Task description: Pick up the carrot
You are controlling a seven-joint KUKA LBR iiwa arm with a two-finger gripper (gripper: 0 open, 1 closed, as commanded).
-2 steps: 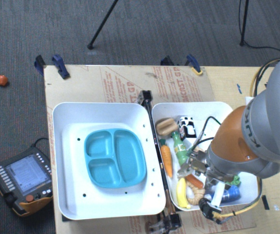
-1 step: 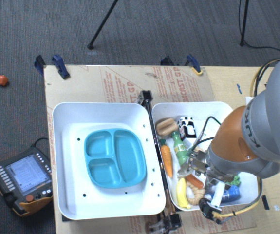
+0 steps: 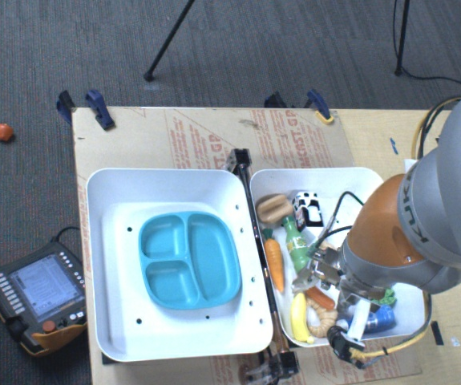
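Camera view places the carrot [image 3: 273, 265] in the right bin [image 3: 350, 172], lying flat just beside the bin's left wall, with its long axis running from far side to near side. It appears to taper toward the near end.

Judged from its look, it is a light, rigid toy piece with a smooth skin. The taper could let it slide out of a pinch taken near the tip. The soundest hold is across the short axis at the thicker middle. The wall on one side leaves little clearance there.

A green bottle-like item [image 3: 297, 245] lies just beside the carrot on its other side. A brown bun-like piece [image 3: 272, 208] sits near the far end, and a yellow banana [image 3: 298, 318] sits near the tip.

The gripper [image 3: 316, 273] hangs low over the bin, close to the carrot's right and above the clutter. Whether it is open or closed cannot be told, and nothing is seen held in it.

The left bin [image 3: 102, 215] holds a blue divided plate [image 3: 190, 259], well apart from the work.
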